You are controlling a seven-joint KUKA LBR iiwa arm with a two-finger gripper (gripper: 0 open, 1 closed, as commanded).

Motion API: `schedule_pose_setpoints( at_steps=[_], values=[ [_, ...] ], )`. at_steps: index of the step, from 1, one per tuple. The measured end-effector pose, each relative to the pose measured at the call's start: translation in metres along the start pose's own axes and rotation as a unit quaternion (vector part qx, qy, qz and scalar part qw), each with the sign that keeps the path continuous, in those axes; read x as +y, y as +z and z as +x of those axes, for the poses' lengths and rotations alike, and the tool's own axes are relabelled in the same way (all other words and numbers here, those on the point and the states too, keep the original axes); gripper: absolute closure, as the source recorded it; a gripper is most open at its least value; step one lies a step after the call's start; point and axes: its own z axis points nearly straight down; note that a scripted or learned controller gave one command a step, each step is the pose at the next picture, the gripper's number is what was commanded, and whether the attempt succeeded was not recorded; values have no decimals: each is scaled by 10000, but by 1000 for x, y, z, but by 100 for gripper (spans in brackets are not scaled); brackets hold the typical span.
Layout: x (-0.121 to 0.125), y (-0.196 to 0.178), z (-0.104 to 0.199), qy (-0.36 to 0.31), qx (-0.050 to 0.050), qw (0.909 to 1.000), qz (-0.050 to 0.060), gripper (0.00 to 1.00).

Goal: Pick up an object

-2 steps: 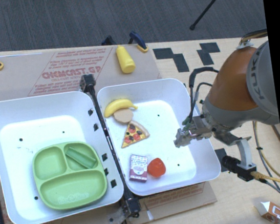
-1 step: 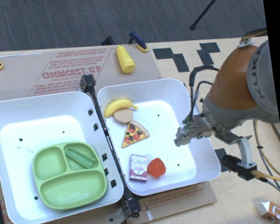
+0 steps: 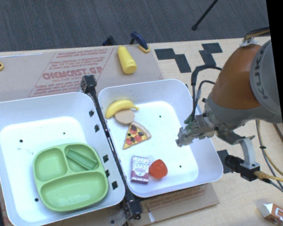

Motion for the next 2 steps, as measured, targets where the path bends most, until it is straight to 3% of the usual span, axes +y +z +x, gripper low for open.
schedule_pose_setpoints(
  at_steps=[2],
  values=[
    [0,1,9,-5,12,10000,24,100]
  ],
)
